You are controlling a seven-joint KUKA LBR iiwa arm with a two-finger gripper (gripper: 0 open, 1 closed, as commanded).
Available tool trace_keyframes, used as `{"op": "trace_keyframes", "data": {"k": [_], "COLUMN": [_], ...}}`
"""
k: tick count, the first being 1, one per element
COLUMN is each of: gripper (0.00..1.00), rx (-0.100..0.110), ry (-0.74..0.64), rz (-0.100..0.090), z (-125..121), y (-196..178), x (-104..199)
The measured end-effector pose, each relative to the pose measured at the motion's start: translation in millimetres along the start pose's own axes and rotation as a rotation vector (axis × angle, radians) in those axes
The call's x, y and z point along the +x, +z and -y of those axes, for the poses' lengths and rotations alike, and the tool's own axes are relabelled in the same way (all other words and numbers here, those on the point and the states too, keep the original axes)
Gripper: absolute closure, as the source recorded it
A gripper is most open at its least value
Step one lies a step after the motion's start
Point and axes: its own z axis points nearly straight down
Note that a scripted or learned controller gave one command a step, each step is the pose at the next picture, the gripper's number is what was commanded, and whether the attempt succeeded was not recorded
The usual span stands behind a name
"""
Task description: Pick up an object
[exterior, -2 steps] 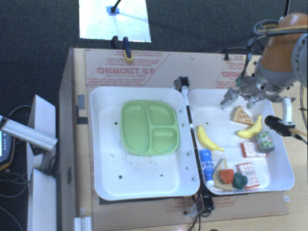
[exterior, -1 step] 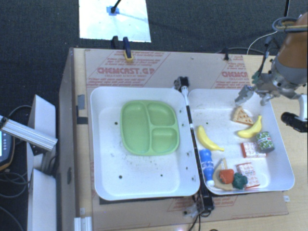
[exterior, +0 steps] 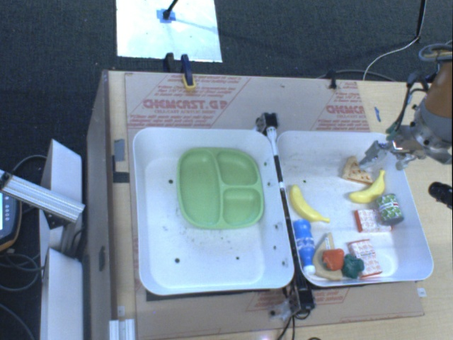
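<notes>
From above, the gripper hangs over the right bin near its far right corner, just beside a tan cracker and a banana whose long axis runs diagonally, tip toward that corner. Whether its fingers are apart cannot be told; nothing shows between them. The arm is cut off at the frame's right side.

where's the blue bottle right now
The blue bottle lies in the right bin, against its left wall, just below a banana.
</notes>
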Motion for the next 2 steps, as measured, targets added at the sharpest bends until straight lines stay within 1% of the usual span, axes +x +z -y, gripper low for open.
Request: {"op": "trace_keyframes", "data": {"k": [1,2], "gripper": [0.0,0.0], "rx": [-0.003,0.0], "ry": [-0.001,-0.001], "rz": [0.0,-0.001], "z": [7.4,35.6], "y": [89.2,102.2], "x": [0.6,7.6]}}
